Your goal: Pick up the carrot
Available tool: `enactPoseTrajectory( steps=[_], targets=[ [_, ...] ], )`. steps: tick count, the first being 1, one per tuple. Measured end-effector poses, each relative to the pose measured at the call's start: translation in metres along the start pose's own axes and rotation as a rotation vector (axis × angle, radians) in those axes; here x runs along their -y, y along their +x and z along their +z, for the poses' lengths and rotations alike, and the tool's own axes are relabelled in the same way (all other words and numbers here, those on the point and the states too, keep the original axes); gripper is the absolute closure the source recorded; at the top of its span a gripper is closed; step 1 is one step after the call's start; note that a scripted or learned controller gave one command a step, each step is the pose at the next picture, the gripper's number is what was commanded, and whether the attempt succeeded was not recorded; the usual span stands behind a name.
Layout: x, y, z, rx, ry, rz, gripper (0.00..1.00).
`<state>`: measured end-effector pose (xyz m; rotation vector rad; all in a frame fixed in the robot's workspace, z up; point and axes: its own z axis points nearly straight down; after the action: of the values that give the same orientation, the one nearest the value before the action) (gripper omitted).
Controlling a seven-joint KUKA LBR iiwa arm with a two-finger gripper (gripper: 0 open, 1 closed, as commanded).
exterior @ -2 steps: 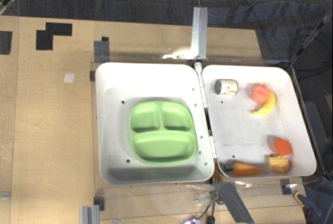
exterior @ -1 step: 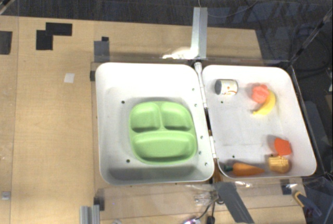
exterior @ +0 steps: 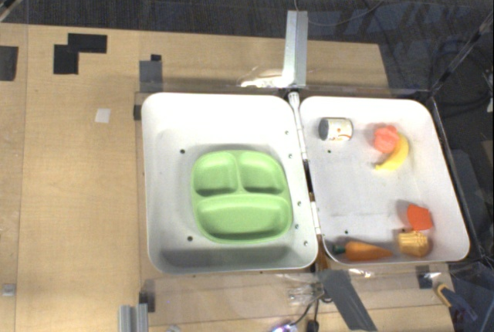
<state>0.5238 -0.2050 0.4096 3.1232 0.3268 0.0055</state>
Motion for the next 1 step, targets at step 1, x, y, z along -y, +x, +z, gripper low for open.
enactPoseTrajectory(
  steps=[1],
  targets=[
    [0.0056, -0.0271, 0.1342, 0.002, 0.002, -0.080, 0.00]
  ],
)
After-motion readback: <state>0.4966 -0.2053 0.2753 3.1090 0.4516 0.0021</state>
